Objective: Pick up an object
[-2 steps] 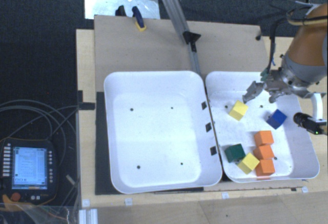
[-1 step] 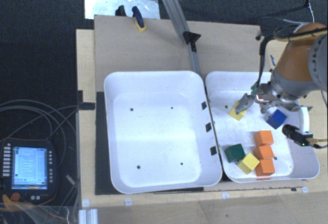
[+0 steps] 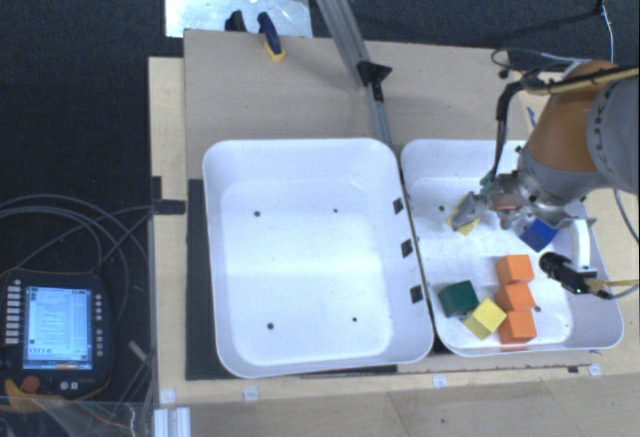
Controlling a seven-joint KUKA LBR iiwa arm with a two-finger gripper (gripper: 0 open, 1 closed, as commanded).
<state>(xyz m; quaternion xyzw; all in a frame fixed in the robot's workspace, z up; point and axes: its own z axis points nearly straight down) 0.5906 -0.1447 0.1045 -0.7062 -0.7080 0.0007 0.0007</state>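
The arm (image 3: 575, 140), grey with its orange band, reaches in from the right over the right bin (image 3: 430, 165), and its gripper (image 3: 478, 209) hangs low above the far left part of that bin. A small yellow and grey piece (image 3: 465, 217) sits at the fingertips, but whether the fingers are clamped on it or merely beside it cannot be told from this view. Just right of the gripper lies a blue block (image 3: 537, 234), partly under the wrist. Nearer in the same bin are a green block (image 3: 459, 299), a yellow block (image 3: 485, 318) touching it on the right, and three orange blocks (image 3: 516, 297) stacked in a close row. The left bin (image 3: 300, 155) lies alongside, touching the right one
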